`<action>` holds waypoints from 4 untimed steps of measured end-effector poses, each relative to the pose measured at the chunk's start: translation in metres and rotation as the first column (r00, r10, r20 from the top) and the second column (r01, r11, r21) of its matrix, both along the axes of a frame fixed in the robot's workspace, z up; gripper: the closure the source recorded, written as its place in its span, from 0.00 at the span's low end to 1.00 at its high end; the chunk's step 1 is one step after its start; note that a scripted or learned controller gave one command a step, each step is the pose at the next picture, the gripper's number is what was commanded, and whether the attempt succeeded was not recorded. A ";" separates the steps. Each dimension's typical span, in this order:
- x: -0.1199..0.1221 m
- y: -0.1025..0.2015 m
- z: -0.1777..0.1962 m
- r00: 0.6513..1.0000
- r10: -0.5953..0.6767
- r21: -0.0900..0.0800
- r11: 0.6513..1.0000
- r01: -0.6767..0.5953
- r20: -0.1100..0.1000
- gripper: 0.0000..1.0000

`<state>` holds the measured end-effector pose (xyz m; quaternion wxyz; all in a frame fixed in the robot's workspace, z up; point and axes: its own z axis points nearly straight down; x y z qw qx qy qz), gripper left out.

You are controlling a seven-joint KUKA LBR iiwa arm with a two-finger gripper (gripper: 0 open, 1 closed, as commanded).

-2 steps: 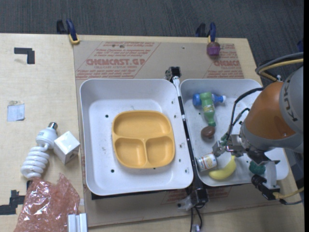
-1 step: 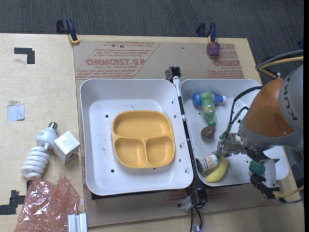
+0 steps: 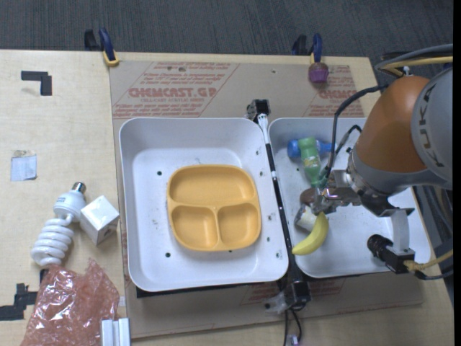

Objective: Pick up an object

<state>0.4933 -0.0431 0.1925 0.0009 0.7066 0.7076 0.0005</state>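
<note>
bench: the bench [image 3: 57,128] carries two shallow white bins side by side, with a light bulb [image 3: 59,225], a small white cube [image 3: 99,219] and a crumpled pink bag [image 3: 68,305] lying loose on its left part.
arm: the grey arm with the orange band [image 3: 392,132] comes in from the right and hangs over the right bin.
left bin: the left bin [image 3: 140,157] holds a yellow divided plate [image 3: 214,207], well apart from the jaws.
right bin: the right bin [image 3: 346,265] holds the things within reach, a banana and a green bottle.
jaws: the jaws [image 3: 325,199] sit low near the bin's left wall; how far open they are I cannot tell, and I see nothing between them.
banana: the banana [image 3: 312,240] lies just near-left of the jaws, its long axis running from far-right to near-left, its near tip close to the bin's near-left corner.
bottle: the green bottle [image 3: 310,158] with a blue part [image 3: 295,148] lies just on the far side of the jaws, long axis running near to far.
room: open bin floor lies to the right of the banana; the left wall crowds it, so I judge a grasp across its middle safest.
</note>
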 end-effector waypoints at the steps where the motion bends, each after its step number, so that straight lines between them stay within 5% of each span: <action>1: 0.002 0.000 0.010 1.000 0.003 -0.001 1.000 -0.003 0.003 1.00; 2: 0.084 0.040 0.000 1.000 0.001 0.000 1.000 -0.001 -0.002 1.00; 3: 0.126 0.074 0.069 1.000 0.001 -0.001 1.000 -0.001 -0.003 1.00; 4: 0.109 0.101 0.037 1.000 0.001 -0.001 1.000 -0.001 -0.004 1.00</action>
